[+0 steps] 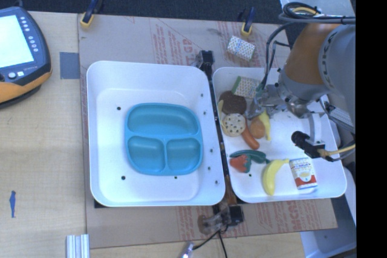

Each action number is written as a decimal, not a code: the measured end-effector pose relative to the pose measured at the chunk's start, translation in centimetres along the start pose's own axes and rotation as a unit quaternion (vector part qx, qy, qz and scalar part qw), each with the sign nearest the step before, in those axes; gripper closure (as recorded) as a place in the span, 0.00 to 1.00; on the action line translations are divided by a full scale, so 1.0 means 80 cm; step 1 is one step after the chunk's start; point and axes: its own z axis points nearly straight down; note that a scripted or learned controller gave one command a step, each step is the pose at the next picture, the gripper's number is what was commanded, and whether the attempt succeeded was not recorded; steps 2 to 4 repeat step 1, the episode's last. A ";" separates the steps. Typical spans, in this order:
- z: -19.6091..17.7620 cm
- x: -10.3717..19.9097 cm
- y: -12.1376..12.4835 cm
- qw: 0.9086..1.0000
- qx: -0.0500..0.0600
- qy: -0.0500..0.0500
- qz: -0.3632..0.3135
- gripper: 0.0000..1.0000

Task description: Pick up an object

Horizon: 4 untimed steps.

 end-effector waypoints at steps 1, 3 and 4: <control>-0.166 0.071 -0.006 1.000 0.000 0.000 0.002 1.00; -0.166 0.071 -0.006 1.000 0.000 0.000 0.002 1.00; -0.166 0.071 -0.006 1.000 0.000 0.000 0.002 1.00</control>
